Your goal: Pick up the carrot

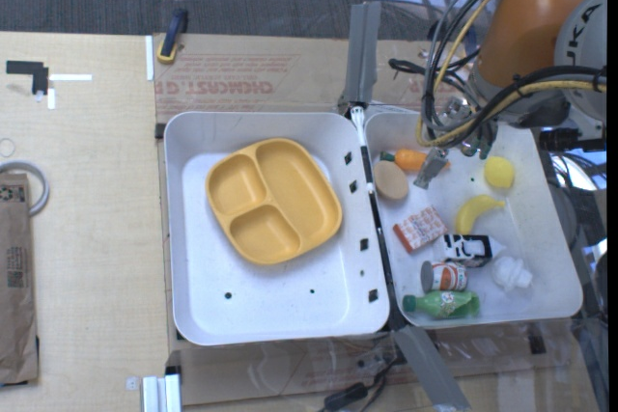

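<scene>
Carrot (409,159) is lying on the right bin (555,236) floor near its top left corner, beside an egg (391,179). We are hovering our gripper (436,164) just beside it; whether it is grasping, we cannot tell, so the lift is remaining

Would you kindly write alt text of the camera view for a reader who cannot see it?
A grey robot arm reaches from the right into the right bin, its gripper just beside a carrot near the bin's upper left. The same bin holds an egg, banana, lemon and green bottle; the left bin holds a yellow divided plate.
</scene>
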Robot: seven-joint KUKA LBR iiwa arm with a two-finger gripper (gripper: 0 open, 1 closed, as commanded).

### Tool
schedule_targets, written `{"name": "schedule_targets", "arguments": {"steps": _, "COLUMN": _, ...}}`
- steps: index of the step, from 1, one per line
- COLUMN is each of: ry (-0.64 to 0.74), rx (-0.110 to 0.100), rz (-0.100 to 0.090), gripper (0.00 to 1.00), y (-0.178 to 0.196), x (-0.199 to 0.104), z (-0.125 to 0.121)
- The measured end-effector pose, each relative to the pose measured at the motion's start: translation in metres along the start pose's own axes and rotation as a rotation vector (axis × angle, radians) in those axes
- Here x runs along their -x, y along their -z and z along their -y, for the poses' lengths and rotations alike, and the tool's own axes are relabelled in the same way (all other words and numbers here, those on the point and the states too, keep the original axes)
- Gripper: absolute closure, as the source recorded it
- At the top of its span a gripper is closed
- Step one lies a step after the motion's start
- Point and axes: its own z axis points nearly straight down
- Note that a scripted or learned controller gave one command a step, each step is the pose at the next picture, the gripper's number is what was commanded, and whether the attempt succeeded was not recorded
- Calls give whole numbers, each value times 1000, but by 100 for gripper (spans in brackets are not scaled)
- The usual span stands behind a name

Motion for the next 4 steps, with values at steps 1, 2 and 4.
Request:
{"name": "schedule_targets", "arguments": {"steps": 1, "ry": 20, "rx": 1, "rz": 2, "gripper": 0, "y": 38, "x": -3, "z": -28}}
{"name": "schedule_targets", "arguments": {"steps": 2, "ry": -109, "rx": 0, "rz": 2, "gripper": 0, "y": 116, "x": -15, "z": -54}}
{"name": "schedule_targets", "arguments": {"steps": 4, "ry": -31, "rx": 0, "rz": 3, "gripper": 100, "y": 46, "x": -24, "z": -13}}
